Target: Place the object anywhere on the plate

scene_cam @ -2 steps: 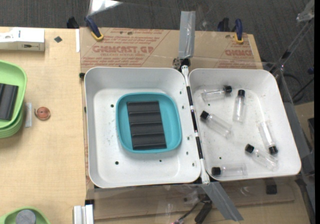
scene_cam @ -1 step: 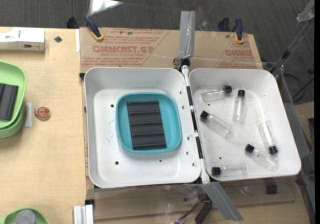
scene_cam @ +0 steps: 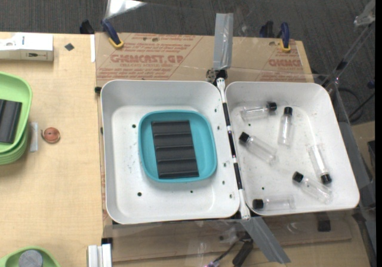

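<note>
Clear vials [scene_cam: 258, 147] lie scattered in right bin [scene_cam: 340, 140], beside teal plate [scene_cam: 206, 140]

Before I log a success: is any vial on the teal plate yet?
No. The teal plate in the left bin carries just its dark ribbed insert; the clear vials lie in the right bin.

bright, even light | soft shadows | mild glare on bins [scene_cam: 119, 200] | sharp

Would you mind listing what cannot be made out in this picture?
- Green tray, camera view: cut off by the left edge, as is the dark item in it.
- Vials in the right bin: clear bodies blend into the white floor; contents too small to tell.
- Teal plate: its middle is hidden under the black ridged insert.
</note>
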{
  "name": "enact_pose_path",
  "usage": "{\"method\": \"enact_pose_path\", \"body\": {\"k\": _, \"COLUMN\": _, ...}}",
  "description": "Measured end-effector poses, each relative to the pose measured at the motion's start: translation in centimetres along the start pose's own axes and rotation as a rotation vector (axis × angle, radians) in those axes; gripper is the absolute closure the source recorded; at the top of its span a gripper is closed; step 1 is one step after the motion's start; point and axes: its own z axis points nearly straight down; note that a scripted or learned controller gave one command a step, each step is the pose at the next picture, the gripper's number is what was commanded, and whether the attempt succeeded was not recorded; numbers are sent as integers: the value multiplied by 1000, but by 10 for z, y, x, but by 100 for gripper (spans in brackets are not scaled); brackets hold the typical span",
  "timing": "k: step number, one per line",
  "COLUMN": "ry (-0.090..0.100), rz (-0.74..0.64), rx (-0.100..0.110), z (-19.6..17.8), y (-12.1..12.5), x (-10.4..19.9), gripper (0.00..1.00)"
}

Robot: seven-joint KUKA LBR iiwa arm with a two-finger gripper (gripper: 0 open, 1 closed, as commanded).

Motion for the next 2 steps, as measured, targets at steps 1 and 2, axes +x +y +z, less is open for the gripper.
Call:
{"method": "enact_pose_path", "body": {"k": 1, "ry": 0, "rz": 0, "rx": 0, "z": 0, "y": 0, "x": 0, "gripper": 0}}
{"method": "enact_pose_path", "body": {"k": 2, "ry": 0, "rz": 0, "rx": 0, "z": 0, "y": 0, "x": 0, "gripper": 0}}
